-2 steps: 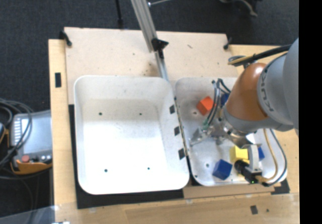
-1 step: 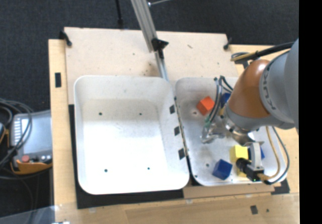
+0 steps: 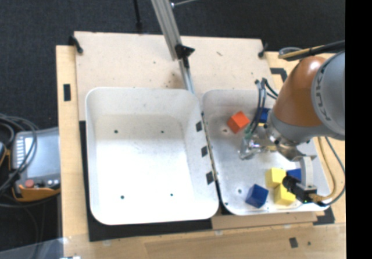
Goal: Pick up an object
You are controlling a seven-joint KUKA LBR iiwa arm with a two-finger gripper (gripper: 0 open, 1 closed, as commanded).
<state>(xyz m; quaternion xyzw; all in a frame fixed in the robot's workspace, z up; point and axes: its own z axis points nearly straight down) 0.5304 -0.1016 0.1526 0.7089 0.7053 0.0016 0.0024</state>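
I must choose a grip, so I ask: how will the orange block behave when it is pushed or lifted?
The orange block looks like a small solid cube, so probably stiff and light. Its flat faces suggest it would slide, not roll, on the smooth bin floor. It sits apart from other blocks, so little should hinder it.

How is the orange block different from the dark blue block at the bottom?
The orange block is orange; the dark blue block is blue. The orange block sits higher in the right bin, close to the gripper; the dark blue block lies near the bin's bottom edge, beside the yellow blocks. Both look like small cubes, tilted.
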